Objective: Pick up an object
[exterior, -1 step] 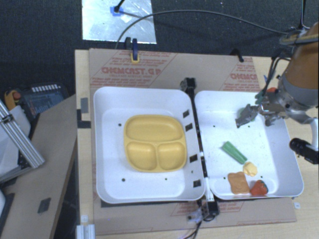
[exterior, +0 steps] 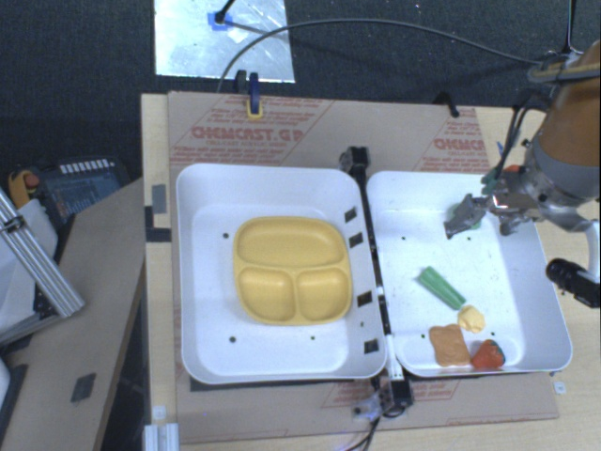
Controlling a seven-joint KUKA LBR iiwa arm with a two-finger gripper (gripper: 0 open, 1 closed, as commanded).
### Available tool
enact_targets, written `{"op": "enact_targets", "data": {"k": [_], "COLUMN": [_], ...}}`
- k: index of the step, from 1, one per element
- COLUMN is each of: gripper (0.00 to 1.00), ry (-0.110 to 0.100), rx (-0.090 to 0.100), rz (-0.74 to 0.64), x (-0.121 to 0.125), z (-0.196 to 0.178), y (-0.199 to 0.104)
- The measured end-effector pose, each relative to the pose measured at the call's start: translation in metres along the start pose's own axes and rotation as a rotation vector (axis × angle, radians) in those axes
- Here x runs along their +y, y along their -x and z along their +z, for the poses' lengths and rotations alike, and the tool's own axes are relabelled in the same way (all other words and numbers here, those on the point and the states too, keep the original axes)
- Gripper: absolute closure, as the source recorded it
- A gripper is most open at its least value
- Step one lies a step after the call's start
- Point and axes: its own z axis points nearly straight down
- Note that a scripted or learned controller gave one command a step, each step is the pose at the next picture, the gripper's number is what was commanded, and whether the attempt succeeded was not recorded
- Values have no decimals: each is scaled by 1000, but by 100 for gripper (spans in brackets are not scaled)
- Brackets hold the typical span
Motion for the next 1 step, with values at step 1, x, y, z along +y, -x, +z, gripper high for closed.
{"op": "enact_targets", "data": {"k": [1], "gripper": [0], "ry": [-2], "rx": [0], "rz": [2], "x": [9], "z": [47], "y": [2]}}
